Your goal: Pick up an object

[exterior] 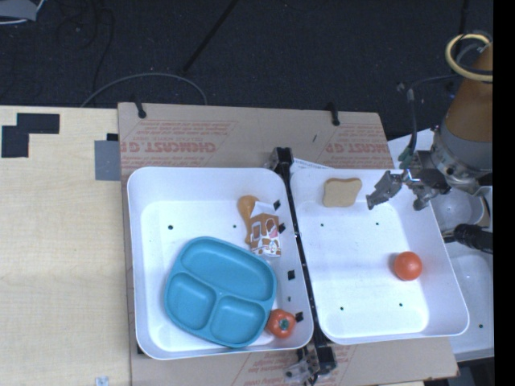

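My gripper (400, 197) hangs over the upper right of the right bin (451, 312). Its dark fingers (379, 195) are spread apart and open, with nothing between them. A tan slice of bread (342, 192) lies just left of it near the bin's back wall. An orange-red ball (408, 265) rests below the gripper, toward the bin's right side. In the left bin (145, 215) lie a blue divided plate (220, 290), a small red tomato (280, 323), a printed snack packet (265, 236) and an orange-brown piece (247, 207).
A black divider (294, 240) runs between the two bins. Cardboard (241, 139) lies under and behind them. The arm's grey and orange body (467, 119) stands at the right edge, with cables beside it.
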### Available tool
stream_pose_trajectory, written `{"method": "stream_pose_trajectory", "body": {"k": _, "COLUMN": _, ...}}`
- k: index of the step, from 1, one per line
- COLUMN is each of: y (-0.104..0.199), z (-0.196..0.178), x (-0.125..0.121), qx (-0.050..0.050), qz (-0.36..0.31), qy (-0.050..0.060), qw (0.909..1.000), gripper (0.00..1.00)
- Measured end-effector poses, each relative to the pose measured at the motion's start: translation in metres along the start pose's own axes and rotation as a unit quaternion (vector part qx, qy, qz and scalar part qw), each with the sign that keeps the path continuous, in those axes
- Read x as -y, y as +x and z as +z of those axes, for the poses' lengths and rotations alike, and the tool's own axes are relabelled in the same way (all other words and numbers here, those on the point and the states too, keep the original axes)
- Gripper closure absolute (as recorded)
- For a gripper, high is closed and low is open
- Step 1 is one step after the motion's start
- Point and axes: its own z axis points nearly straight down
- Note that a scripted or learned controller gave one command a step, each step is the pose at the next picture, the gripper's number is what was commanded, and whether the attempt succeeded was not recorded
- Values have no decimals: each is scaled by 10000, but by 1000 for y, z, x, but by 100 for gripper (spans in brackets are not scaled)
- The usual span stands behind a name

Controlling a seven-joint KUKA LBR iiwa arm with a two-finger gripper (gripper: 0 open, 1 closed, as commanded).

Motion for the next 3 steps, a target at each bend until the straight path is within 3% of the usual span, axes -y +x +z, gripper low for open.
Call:
{"method": "stream_pose_trajectory", "body": {"k": 1, "y": 0, "z": -6, "x": -2, "qx": 10, "qz": -8, "qy": -59, "qw": 10000, "gripper": 0}}
{"method": "stream_pose_trajectory", "body": {"k": 3, "y": -4, "z": 104, "x": 16, "qx": -2, "qz": -4, "qy": -24, "qw": 10000, "gripper": 0}}
